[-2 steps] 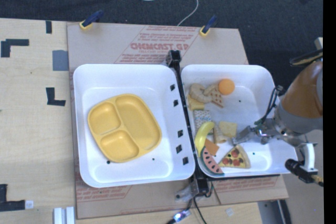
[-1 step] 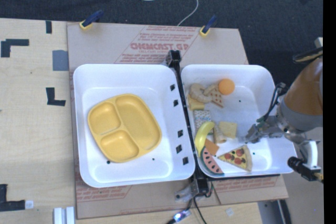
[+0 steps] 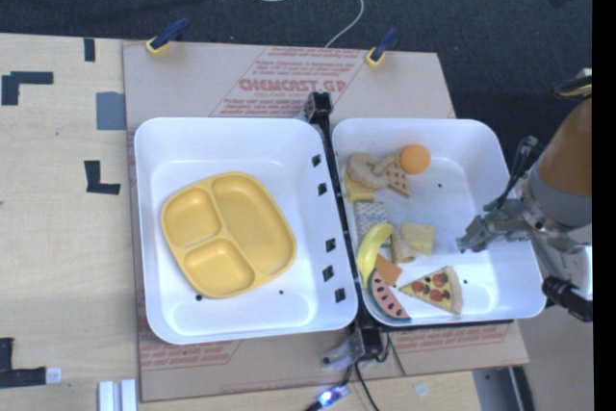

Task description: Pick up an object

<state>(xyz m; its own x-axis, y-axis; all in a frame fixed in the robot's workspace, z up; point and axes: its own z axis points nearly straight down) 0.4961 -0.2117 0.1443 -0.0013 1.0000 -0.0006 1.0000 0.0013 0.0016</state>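
Toy pizza slice point(image 3: 434, 288) and watermelon slice point(image 3: 384, 296) lie at the near edge of the right bin point(image 3: 486, 141), close together, ready picks. Banana point(image 3: 370, 248) and a pale cracker-like piece point(image 3: 416, 238) sit just behind them, toward the bin's left wall. Further back: waffle-like pieces point(image 3: 375, 173) and an orange ball point(image 3: 415, 159) near the far edge. All candidates are clustered left of centre, so the bin's right part is bare. Gripper point(image 3: 478, 236) hangs over that bare right side, near the right wall, apart from every toy; nothing is between its fingers, and whether they are open or closed is too dark to tell. Left bin point(image 3: 154, 144) carries a yellow divided plate point(image 3: 226, 233), lying flat mid-bin.
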